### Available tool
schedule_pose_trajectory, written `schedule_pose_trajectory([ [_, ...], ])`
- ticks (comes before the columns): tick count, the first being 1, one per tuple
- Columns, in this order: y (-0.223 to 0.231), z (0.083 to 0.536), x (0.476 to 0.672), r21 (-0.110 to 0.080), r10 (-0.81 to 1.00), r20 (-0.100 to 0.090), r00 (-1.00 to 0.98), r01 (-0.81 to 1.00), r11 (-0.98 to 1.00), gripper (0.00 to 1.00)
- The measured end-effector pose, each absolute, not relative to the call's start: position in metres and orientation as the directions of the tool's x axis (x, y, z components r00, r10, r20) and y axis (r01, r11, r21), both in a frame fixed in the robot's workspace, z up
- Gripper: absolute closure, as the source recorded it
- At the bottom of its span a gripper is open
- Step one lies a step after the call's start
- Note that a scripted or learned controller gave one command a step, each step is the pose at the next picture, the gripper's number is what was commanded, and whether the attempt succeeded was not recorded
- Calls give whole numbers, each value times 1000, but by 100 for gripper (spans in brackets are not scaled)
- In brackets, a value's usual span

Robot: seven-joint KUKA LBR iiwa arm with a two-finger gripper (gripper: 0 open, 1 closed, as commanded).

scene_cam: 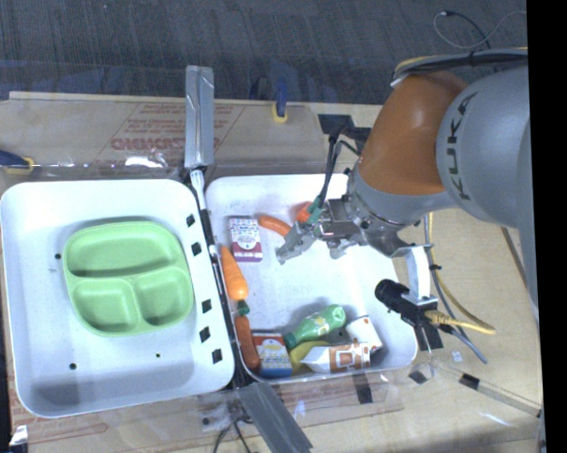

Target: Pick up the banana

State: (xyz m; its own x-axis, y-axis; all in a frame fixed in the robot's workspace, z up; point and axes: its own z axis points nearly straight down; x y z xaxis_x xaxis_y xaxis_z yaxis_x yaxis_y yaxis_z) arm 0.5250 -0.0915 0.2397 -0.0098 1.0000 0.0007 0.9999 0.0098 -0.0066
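Observation:
The banana (303, 340) shows as a yellow curved piece near the front of the right bin (291, 188), partly under a green bottle-like object (321, 321). My gripper (313, 247) hangs over the middle of the right bin, well behind the banana and apart from it. It is open, with nothing between its fingers (288, 248). The grey arm with its orange band (411, 135) reaches in from the right and hides the bin's back right corner.
Around the banana lie a white and orange carton (344, 357), a red can (269, 354) and a brown sausage (243, 333). A carrot (233, 274), a small red and white box (246, 238) and orange pieces (275, 224) lie further back. The left bin holds a green divided tray (128, 275).

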Motion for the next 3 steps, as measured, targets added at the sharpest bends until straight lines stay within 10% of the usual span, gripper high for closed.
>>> schedule_pose_trajectory([
  [1,-91,248,525,-10,1000,0,-16,1000,16,100],
  [3,-175,434,477,0,982,-2,-188,982,188,100],
])
